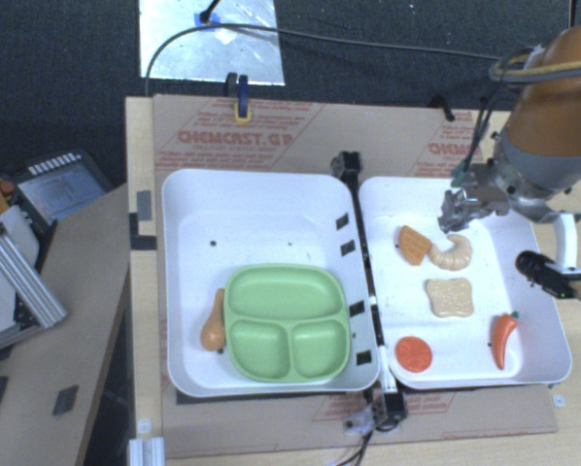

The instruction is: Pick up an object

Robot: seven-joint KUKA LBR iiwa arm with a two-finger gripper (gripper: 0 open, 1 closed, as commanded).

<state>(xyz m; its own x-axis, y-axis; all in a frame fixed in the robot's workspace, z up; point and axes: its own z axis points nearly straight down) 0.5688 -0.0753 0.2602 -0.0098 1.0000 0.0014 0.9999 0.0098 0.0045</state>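
**Toy shrimp (pixel 453 253): probable pick, R bin**

Lies curled on the floor of the right bin (pixel 397 202), upper middle. Sits hard against an orange wedge (pixel 414 245) on its left; touching or just apart, can't tell. Has a toast slice (pixel 450 297) just below it, apart.

Directly above its top edge: gripper (pixel 454 216), hovering. Open or clenched, can't tell from this angle. Holds nothing visible.

Doing it well (judgement only):
- Drop straight down over the thick middle of the curl, not the tail end
- Bias slightly away from the wedge to avoid dragging both
- Close across the narrow body; prob smooth, hard and curved, so likely to squirt out if caught off-ctr
- Lift vertically and confirm the catch before moving off

Surface: shallow, glossy white, flat, w/ low walls. Also in R bin: tomato slice (pixel 414 353) and toy chili (pixel 503 339), well clear. In left bin (pixel 261 212): green divided plate (pixel 286 304) w/ a tan drumstick (pixel 214 326) beside it.

Room: printed cardboard sheet (pixel 271 134) under both bins, dark floor beyond, foil-like panel (pixel 213 27) at top
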